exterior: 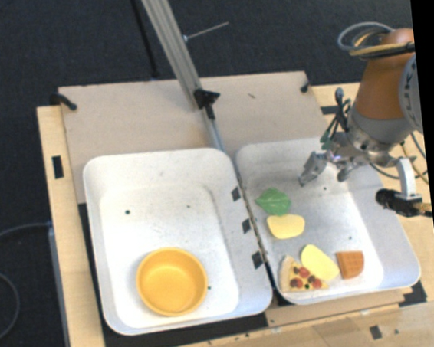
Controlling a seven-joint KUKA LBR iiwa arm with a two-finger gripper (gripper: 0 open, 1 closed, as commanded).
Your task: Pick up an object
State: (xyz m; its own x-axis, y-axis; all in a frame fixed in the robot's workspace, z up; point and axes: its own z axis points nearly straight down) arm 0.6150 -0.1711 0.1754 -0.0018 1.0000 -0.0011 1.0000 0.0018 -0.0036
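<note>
1. You are looking at the gripper (326, 167) hanging over the upper part of the right bin (381, 267), with the arm (382, 97) reaching in from the right. Its two fingers are standing spread apart, one pointing toward the left and down, the other shorter and nearer the wrist. Nothing is sitting between them.

2. The candidate objects are all lying in the lower left half of that same bin, below and to the left of the gripper. The green leaf-shaped piece (272, 201) is lying nearest, just down and left of the left fingertip but apart from it.

3. Directly below the green piece, the pale yellow piece (286, 225) is lying with its long axis running roughly left to right. It is sitting close to the green one; you cannot tell whether the two are touching.

4. Farther down, near the bin's front edge, a yellow wedge (319, 262) is overlapping a flat piece with red spots (299, 277), and an orange block (351, 263) is standing just beside them on the right.

5. The yellow bowl (171, 281) is sitting in the left bin (102, 181), well apart from the gripper and across the divide.

6. Judgement: the coming move is turning on a short travel down and left toward the green piece. The crowded front cluster is likely posing a poorer target.
</note>
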